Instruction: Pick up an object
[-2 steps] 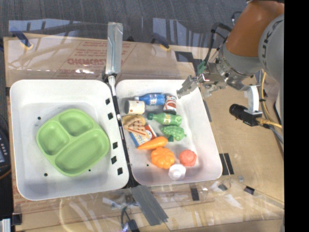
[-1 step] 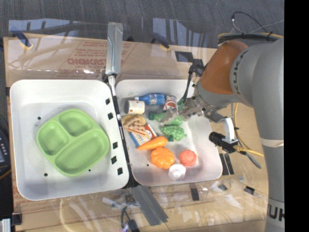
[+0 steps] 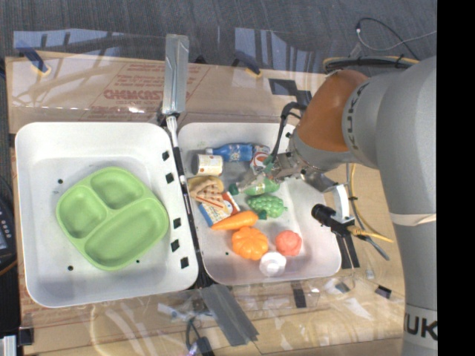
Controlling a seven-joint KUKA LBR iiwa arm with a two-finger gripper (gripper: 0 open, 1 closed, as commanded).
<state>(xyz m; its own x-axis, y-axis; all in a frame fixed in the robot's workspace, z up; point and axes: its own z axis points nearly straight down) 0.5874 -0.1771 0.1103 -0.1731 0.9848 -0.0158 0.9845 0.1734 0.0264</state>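
Camera view, looking down at a slant: the gripper (image 3: 269, 170) hangs low in the right bin (image 3: 320, 262), at the end of the grey arm (image 3: 393, 124) with its orange band (image 3: 326, 113). Whether it is apart or together cannot be told, since the wrist hides much of it. It sits right over a small green bottle (image 3: 256, 188), which lies on its side just under the tip; contact cannot be judged.

Just below the bottle lies a bumpy green vegetable (image 3: 269, 205). To the left of that, an orange carrot (image 3: 234, 219) lies across the corner of a snack packet (image 3: 211, 199). Below the carrot sits an orange fruit (image 3: 249, 243), with a red tomato-like ball (image 3: 289, 242) beside it on the right and a small white cup (image 3: 272, 263) touching the near side of both. At the far side of the bin a blue and white bottle (image 3: 230, 153) lies on its side, and a cream tub (image 3: 209, 165) sits just by its left end.

The left bin (image 3: 33, 273) holds a green divided plate (image 3: 111, 217) with three sections, lying flat near its middle. Both bins rest on a brown cardboard sheet (image 3: 119, 87).
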